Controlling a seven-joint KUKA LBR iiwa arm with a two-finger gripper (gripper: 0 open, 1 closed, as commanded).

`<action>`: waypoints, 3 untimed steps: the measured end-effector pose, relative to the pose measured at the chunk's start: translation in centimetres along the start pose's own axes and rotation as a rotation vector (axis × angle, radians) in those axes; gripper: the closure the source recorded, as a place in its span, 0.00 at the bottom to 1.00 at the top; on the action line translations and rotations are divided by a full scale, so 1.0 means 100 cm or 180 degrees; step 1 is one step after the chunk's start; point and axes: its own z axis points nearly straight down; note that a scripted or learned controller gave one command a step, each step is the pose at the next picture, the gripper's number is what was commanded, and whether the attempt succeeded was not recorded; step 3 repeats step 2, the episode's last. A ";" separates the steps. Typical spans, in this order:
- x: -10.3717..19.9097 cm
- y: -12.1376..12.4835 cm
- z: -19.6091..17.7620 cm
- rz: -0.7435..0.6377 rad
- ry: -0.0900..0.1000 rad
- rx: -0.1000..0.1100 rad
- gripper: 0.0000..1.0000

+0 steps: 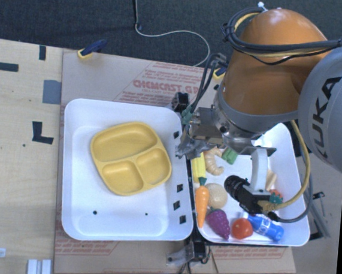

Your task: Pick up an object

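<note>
**Arm's over the toy bin, nothing picked up so far**

So the gripper (pixel 209 144) hangs low over the upper left part of the right bin (pixel 287 238), right above the pile of toy food. Honestly can't tell what state the tool is in, the wrist hides it.

The likely targets sit just under it: a yellow corn piece (pixel 198 168) and a pale croissant-ish thing (pixel 215 163), with a carrot (pixel 201 205), grapes (pixel 218 223) and tomato (pixel 241 228) lower down. Everything looks like it's lying in the bin. The left bin (pixel 71 172) has the yellow divided plate (pixel 131 157).

I'd say the grab and lift are both left to do.
</note>
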 end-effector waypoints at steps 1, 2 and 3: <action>-0.022 0.000 0.009 0.0037 -0.0014 0.0028 1.00; -0.047 0.000 -0.001 0.0036 -0.0012 0.0020 1.00; -0.047 0.000 -0.001 0.0036 -0.0012 0.0020 1.00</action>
